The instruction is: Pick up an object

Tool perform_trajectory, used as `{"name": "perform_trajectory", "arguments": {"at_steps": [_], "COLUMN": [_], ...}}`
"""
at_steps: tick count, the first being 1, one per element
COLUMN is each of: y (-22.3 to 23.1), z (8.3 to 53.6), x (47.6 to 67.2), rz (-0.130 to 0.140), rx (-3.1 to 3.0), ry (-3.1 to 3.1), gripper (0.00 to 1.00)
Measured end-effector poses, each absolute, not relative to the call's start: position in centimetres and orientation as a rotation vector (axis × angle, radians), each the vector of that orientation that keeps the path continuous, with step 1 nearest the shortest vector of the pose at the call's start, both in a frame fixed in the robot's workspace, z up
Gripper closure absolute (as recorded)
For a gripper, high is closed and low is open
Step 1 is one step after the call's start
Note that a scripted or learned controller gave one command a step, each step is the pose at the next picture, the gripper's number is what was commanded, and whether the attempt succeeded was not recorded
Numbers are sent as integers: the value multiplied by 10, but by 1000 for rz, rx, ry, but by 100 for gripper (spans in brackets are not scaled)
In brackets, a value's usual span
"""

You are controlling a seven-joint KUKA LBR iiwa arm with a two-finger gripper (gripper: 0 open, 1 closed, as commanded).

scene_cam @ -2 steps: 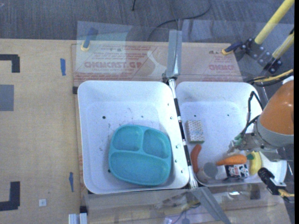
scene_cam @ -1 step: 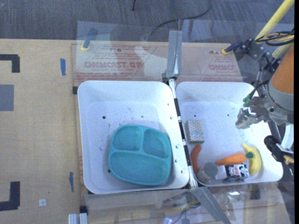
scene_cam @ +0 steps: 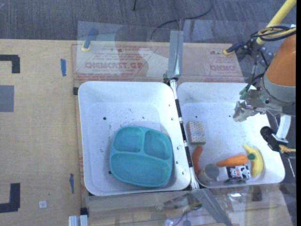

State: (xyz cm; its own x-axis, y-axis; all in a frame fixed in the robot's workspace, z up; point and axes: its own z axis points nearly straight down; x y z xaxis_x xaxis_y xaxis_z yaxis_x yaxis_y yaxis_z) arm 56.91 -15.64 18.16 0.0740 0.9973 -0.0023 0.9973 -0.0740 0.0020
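Teal divided plate (scene_cam: pixel 141 157) in left bin (scene_cam: pixel 89 98)

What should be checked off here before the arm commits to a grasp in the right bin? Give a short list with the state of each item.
1. Tool above the right bin: ok, it sits over the bin's upper right part.
2. Tool holds nothing: cannot tell, too small and blurred.
3. Targets within that bin: ok, the carrot, banana, grey cup and red sausage-shaped piece crowd the near edge.
4. An isolated target: ok, the speckled sponge block lies apart from the cluster.
5. Tool aligned over a target: not ok, it is over bare floor away from all items.
6. Left bin: ok, only the teal divided plate lies there.
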Motion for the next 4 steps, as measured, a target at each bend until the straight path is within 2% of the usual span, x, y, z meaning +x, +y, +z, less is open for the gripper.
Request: {"name": "perform_trajectory", "arguments": {"at_steps": [1, 2, 3, 4], "y": [-176, -175, -84, -83], "z": [248, 259, 253, 262], "x": [555, 556, 584, 585], "rz": [-1, -2, 0, -1], "rx": [2579, 2573, 2631, 2627], "ry": [1790, 1796, 1714, 1718], "gripper": [100, 100, 100, 100]}}
